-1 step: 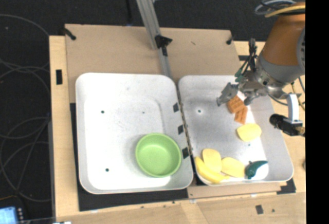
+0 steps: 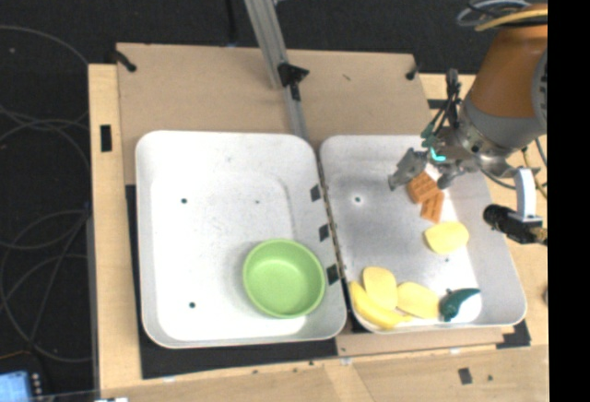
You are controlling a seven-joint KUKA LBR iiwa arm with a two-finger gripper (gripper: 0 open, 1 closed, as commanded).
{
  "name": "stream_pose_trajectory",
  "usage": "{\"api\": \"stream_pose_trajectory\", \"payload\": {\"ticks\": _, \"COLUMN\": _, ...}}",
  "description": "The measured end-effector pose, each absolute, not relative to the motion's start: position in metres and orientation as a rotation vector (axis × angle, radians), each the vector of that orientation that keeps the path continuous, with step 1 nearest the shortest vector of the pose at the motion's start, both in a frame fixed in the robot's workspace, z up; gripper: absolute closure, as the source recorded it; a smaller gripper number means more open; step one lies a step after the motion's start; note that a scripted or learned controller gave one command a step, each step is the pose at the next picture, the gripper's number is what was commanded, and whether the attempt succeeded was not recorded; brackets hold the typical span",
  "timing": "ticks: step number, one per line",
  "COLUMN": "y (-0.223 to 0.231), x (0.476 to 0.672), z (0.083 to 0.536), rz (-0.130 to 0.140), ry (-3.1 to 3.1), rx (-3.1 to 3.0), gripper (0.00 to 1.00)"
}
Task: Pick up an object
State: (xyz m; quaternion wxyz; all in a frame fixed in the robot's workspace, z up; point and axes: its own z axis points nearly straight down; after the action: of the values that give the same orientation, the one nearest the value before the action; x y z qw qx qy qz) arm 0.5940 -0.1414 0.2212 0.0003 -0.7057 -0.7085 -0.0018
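The gripper (image 2: 424,171) hangs over the right bin (image 2: 369,234) with its fingers spread apart, and an orange block (image 2: 427,192) sits between them — whether they touch it cannot be told. Near it lie a yellow piece (image 2: 446,237), more yellow pieces (image 2: 392,296) and a teal object (image 2: 457,301) — a green bowl (image 2: 283,277) rests in the left bin (image 2: 203,197).
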Motion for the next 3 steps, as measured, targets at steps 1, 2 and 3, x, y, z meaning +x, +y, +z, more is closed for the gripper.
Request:
{"api": "stream_pose_trajectory", "payload": {"ticks": 1, "y": -0.154, "x": 0.595, "z": 0.170, "rz": 0.008, "ry": -2.219, "rx": -2.224, "gripper": 0.00}}
{"api": "stream_pose_trajectory", "payload": {"ticks": 2, "y": -0.164, "x": 0.598, "z": 0.124, "rz": 0.006, "ry": -2.220, "rx": -2.225, "gripper": 0.00}}
{"api": "stream_pose_trajectory", "payload": {"ticks": 3, "y": -0.167, "x": 0.597, "z": 0.100, "rz": 0.007, "ry": -2.220, "rx": -2.225, "gripper": 0.00}}
